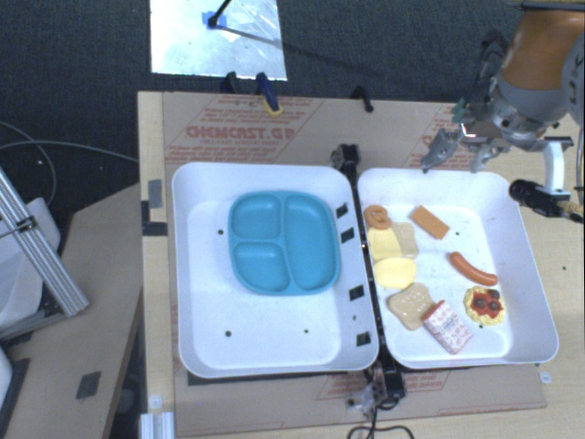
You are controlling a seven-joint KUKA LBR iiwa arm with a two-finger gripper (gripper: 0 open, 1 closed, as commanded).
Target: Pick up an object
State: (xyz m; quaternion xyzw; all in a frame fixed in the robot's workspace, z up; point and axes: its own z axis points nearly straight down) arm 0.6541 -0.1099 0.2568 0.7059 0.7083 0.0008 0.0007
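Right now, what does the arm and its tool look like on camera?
The arm shows a broad orange band, with grey metal housing beneath it. The tool is grey metal with two thin fingers. A white bracket and a black cylindrical part stick out at the arm's side.

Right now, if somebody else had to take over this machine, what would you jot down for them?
Pincer: open, holding nothing, hovering above the far edge of the right bin.
Right bin: toy foods, among them a sausage, a small pizza, a toast slice and a red-and-white packet.
Left bin: blue divided plate.
Done: nothing picked up.
Left: lower the pincer, grasp one item, lift.
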